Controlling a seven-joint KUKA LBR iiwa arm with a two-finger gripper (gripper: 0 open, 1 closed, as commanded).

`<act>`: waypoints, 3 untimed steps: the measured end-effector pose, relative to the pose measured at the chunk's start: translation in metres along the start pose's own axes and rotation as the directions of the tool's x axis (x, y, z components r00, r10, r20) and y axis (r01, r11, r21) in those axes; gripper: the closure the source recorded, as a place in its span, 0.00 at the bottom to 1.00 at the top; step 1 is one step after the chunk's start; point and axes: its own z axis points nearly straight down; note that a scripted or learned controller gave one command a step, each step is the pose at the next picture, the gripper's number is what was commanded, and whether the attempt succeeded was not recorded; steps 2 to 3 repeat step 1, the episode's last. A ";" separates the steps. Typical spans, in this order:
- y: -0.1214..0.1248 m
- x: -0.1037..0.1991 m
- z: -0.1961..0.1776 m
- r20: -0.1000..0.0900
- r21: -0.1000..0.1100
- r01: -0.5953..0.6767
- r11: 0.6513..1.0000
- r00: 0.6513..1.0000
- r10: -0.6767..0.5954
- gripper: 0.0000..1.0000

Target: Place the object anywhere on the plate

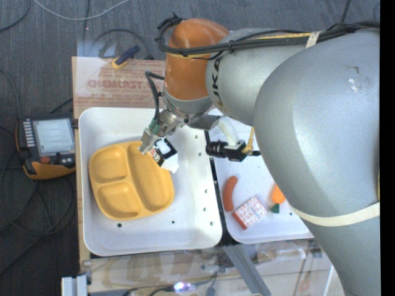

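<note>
Two shallow white bins (197, 227) on bench; yellow three-compartment plastic plate (129, 187) in left one. Gripper (151, 142) over plate's upper-right rim, finger state unclear. Small black-and-white object (166, 153) at rim, not clearly on plate; placing unfinished.

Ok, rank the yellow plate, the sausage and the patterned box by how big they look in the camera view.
1. yellow plate, by far the largest
2 and 3. patterned box and sausage look about alike; too close to rank.

Dark grey carpet (37, 48) strewn with cables (68, 11), apparently.
</note>
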 end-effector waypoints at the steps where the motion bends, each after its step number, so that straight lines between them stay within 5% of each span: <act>1: 0.000 0.000 0.000 0.000 0.000 0.000 1.000 1.000 0.000 0.00; 3: 0.000 0.000 0.000 0.000 0.000 0.000 1.000 1.000 0.000 0.00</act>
